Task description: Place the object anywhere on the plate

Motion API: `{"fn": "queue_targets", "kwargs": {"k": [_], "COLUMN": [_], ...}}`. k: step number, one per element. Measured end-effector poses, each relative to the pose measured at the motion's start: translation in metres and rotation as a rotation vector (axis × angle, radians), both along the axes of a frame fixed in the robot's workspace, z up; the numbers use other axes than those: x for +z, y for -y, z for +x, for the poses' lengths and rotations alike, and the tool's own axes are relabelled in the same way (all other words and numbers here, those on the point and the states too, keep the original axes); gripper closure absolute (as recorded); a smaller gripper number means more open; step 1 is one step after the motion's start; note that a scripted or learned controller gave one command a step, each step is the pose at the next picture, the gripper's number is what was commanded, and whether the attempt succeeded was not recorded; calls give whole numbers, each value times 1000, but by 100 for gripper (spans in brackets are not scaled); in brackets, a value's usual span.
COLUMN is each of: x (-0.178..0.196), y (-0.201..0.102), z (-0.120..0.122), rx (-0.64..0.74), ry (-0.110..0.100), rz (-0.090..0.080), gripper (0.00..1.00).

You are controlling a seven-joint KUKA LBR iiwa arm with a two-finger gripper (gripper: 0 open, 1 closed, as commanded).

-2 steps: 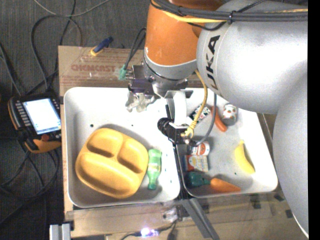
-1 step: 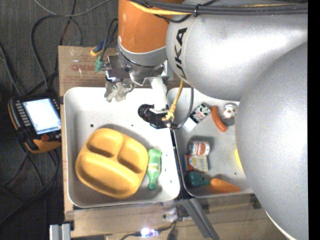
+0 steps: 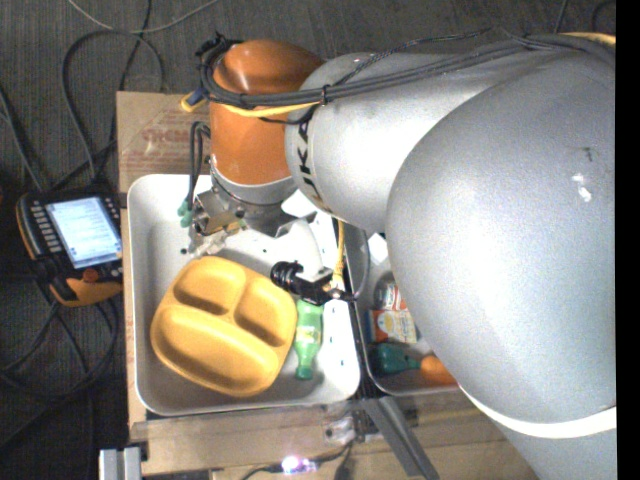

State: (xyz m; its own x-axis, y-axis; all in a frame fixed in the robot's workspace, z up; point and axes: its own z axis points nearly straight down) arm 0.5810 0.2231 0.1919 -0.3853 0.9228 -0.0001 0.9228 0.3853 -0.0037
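A yellow sectioned plate point(image 3: 223, 325) lies in the left bin point(image 3: 145, 268), toward its front. A green bottle-shaped object point(image 3: 307, 338) lies in the same bin, against the plate's right edge. My gripper point(image 3: 205, 230) hangs from the orange wrist band over the far part of the left bin, just beyond the plate's far edge. Its fingertips are hidden by its own body, and I see nothing held in it.
The right bin point(image 3: 372, 376) holds a small printed carton point(image 3: 393, 320), a green item point(image 3: 397, 359) and an orange item point(image 3: 437, 370), mostly hidden under the arm. A teach pendant point(image 3: 72, 233) lies on the floor to the left. A cardboard sheet point(image 3: 150, 138) sits behind the left bin.
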Motion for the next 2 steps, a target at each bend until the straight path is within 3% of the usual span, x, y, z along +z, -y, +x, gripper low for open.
{"fn": "queue_targets", "kwargs": {"k": [1,2], "x": [0,39], "y": [-1,8], "z": [0,19], "rx": [1,-383], "ry": [-1,4], "rz": [1,0], "gripper": [0,0]}}
